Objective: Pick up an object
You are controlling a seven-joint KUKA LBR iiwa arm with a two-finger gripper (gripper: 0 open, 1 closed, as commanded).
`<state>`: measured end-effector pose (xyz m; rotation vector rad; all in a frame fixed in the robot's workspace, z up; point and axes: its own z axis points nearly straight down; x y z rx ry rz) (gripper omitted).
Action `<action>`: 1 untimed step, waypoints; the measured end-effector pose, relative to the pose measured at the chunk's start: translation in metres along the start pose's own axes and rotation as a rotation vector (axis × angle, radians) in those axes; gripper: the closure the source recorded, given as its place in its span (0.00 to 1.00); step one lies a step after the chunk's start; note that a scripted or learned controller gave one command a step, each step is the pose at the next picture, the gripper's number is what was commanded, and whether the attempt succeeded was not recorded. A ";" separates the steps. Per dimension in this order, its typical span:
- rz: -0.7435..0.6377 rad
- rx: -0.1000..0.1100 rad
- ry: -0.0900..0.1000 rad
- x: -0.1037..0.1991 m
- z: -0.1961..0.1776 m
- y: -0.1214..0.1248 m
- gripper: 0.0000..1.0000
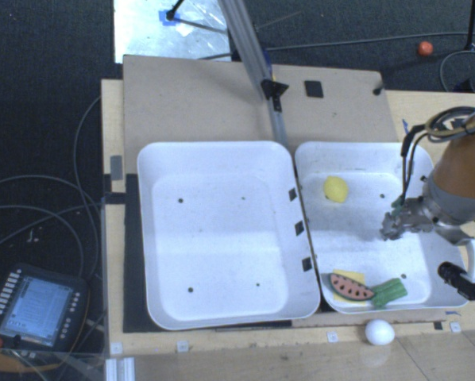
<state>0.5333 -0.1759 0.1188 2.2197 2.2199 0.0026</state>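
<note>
In the right bin [357,159] a yellow lemon-like object [336,189] lies near the back left. A watermelon slice [349,286] and a green object [389,291] rest together at the bin's front edge. My gripper [393,227] hangs low over the bin's middle right, below the orange band of the arm [462,173]. It is to the right of and nearer than the yellow object, and apart from all three items. Nothing shows between its fingers.
The left bin [222,228] sits beside the right one. A white ball [379,332] lies on the bench just in front of the right bin. A metal pole [249,46] slants over the back board. A teach pendant [32,306] lies at the lower left.
</note>
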 end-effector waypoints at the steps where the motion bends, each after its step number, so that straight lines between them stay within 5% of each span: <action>1: 0.000 0.000 0.000 0.000 0.000 0.000 0.00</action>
